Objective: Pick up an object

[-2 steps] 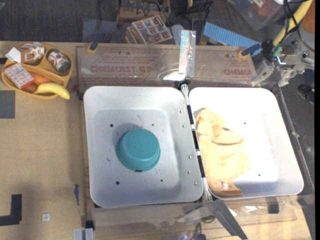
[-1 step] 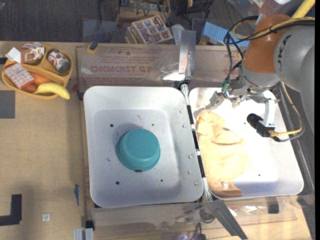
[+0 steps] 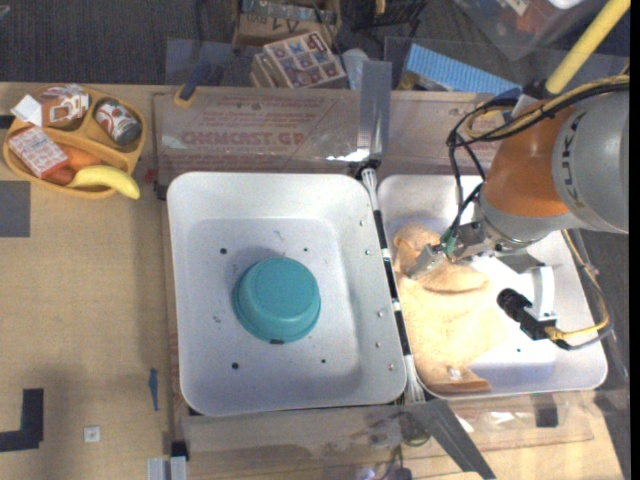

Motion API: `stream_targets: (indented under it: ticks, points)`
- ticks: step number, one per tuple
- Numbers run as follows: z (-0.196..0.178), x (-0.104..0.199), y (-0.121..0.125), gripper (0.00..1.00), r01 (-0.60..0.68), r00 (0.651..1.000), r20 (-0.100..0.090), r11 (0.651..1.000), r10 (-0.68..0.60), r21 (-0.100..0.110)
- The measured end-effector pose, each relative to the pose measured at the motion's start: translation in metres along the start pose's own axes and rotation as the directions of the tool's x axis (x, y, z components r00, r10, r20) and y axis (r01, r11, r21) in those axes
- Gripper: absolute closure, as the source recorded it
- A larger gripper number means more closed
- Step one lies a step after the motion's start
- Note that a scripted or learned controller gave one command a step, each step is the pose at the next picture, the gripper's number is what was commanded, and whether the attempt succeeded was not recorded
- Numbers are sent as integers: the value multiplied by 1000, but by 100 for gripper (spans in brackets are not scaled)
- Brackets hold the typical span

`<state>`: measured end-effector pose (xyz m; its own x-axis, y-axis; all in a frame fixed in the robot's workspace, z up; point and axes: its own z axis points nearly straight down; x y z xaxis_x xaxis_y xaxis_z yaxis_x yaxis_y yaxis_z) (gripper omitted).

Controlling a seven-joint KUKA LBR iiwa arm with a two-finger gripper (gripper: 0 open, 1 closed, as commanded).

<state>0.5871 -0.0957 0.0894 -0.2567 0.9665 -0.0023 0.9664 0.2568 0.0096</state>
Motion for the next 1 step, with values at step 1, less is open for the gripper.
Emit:
stream_targets:
  ticks: [1]
  points:
    - [-11,-2,1,100,-4,1000,1,1000,4,-6]
